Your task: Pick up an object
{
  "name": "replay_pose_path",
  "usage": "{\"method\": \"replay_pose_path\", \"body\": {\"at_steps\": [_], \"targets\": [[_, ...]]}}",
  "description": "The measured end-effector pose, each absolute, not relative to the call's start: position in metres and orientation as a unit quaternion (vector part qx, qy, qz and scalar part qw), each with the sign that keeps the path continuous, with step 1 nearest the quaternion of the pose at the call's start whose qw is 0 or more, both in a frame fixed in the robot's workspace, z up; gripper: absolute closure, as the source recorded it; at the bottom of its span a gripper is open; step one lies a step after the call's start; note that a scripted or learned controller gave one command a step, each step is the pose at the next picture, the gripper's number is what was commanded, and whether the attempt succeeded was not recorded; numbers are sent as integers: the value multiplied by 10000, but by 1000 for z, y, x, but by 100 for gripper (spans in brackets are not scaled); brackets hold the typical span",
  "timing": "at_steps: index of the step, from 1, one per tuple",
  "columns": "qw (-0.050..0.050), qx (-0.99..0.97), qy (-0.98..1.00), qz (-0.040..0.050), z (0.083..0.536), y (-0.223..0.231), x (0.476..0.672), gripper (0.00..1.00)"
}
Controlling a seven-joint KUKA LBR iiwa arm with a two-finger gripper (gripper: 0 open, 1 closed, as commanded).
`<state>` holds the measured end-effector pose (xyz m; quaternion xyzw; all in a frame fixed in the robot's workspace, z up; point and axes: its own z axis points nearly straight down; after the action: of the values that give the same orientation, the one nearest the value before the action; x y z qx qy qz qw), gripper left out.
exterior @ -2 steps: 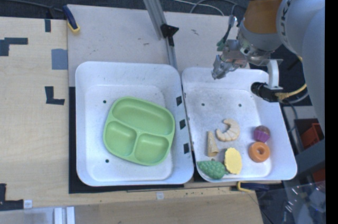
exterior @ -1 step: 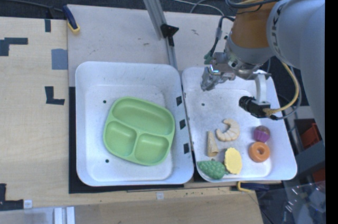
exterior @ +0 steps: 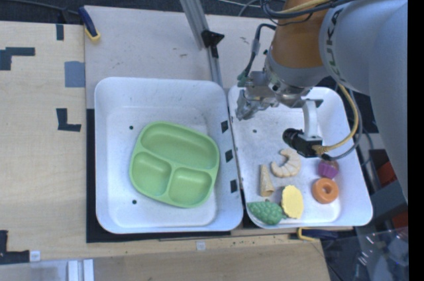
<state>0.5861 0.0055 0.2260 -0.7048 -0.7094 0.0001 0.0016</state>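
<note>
My gripper [exterior: 244, 109] hangs over the upper left part of the right bin [exterior: 248, 152], near the wall between the two bins. Nothing shows between its fingers. Toy food lies lower in that bin, apart from the gripper: a pale croissant [exterior: 287, 164], a tan bread stick [exterior: 265, 180], a yellow piece [exterior: 292, 201], a green leafy piece [exterior: 265, 211], an orange ring [exterior: 325, 190] and a small purple piece [exterior: 327, 169].
The left bin [exterior: 112, 114] holds a green divided plate [exterior: 175, 164] with three compartments. A slanted metal post [exterior: 192, 1] rises behind the bins. The arm's large grey body and orange band cover the upper right of the view.
</note>
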Motion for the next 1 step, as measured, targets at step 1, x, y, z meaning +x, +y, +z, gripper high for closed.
{"method": "replay_pose_path", "body": {"at_steps": [1], "targets": [[18, -7048, -7094, 9, 222, 55, 568, 100]]}}
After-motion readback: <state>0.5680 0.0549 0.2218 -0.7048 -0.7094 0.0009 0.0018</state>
